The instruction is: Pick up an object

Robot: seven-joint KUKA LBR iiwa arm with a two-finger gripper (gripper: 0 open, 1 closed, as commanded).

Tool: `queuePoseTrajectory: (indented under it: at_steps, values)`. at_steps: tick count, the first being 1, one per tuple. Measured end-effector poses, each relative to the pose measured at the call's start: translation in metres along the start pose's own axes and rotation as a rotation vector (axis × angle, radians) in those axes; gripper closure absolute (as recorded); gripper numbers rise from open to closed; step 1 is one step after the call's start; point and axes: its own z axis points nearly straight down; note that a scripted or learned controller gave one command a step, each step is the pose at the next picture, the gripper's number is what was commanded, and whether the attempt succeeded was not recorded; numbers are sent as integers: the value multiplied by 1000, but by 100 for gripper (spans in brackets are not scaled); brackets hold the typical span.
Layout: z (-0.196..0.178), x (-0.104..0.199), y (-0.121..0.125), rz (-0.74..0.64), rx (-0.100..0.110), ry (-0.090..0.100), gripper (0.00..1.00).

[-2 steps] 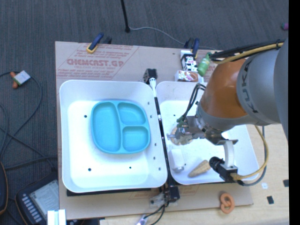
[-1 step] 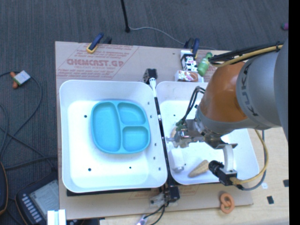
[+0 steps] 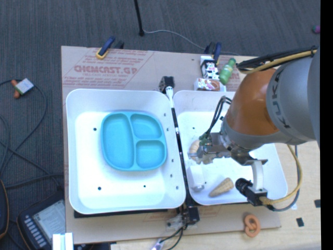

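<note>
Camera view: gripper [image 3: 204, 151] low in right bin [image 3: 270, 163] near cone [image 3: 221, 187]; jaws' state I cannot tell, nothing picked up yet.

Bench board [image 3: 104, 72] was brown cardboard with red print, resting on dark grey carpet [image 3: 52, 14]. 2 white bins sat side by side on it. Left bin [image 3: 83, 191] held 1 blue divided plate [image 3: 133, 140] with 3 compartments, lying flat near the bin's middle. 2 blue clamps gripped the board's far edge: 1 with a yellow end [image 3: 106, 46], 1 at [image 3: 216, 50]. A green bottle [image 3: 227, 71] and a small printed carton [image 3: 208, 77] lay just behind the right bin [image 3: 188, 100]. An orange pretzel-shaped ring [image 3: 252, 225] lay on the board's near edge. A black cable [image 3: 136, 9] ran across the carpet.
</note>
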Motion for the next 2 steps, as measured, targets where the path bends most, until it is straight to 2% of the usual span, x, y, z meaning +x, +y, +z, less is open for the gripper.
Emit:
queuePoseTrajectory:
  at_steps: [1, 2]
  values:
    - [0, -22, 0, 1, 0, -1, 100]
    - [0, -22, 0, 1, 0, 0, 0]
